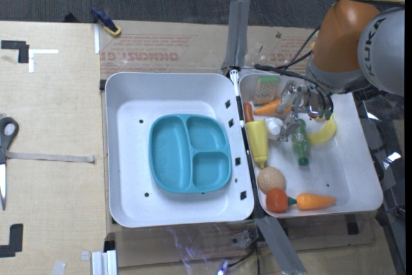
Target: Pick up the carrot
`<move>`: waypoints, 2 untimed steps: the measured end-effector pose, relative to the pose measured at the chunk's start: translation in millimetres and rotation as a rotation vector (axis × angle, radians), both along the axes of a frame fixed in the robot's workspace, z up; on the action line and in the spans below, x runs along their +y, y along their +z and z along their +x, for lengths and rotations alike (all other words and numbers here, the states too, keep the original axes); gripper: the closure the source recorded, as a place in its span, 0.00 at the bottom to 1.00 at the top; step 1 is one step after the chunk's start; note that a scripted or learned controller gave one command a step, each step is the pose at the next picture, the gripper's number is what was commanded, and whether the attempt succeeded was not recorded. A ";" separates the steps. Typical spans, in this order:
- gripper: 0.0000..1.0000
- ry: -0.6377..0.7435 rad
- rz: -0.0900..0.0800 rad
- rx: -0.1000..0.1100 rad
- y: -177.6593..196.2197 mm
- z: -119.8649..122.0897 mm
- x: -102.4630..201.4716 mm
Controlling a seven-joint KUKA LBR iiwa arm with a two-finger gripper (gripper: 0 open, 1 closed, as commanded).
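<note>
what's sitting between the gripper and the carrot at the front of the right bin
In the camera view, a green bottle lies just below the gripper; beyond it, bare white bin floor stretches to the carrot.

We see two white bins side by side: the left bin (122,138) holds a teal divided plate (191,153) at its centre. The right bin (360,158) is crowded. Along its left wall we note a yellow bottle (258,142), below it a tan ball (271,178) and a red tomato (277,201). A carrot (314,201) lies at lower centre, just beside the tomato. A second carrot (267,109) sits near the upper left, tilted. The gripper (298,114) hangs over the bin's upper middle, above a green bottle (300,146), a banana (324,132) to its right. Scissors (5,145) rest at the far left edge.
</note>
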State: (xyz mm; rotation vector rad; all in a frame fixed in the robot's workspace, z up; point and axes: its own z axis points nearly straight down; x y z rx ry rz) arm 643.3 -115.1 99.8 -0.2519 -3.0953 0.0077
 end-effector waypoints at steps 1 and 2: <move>0.00 -0.305 -0.006 -0.022 -9.3 -2.8 15.9; 0.00 -0.431 -0.004 -0.012 -10.7 0.2 10.1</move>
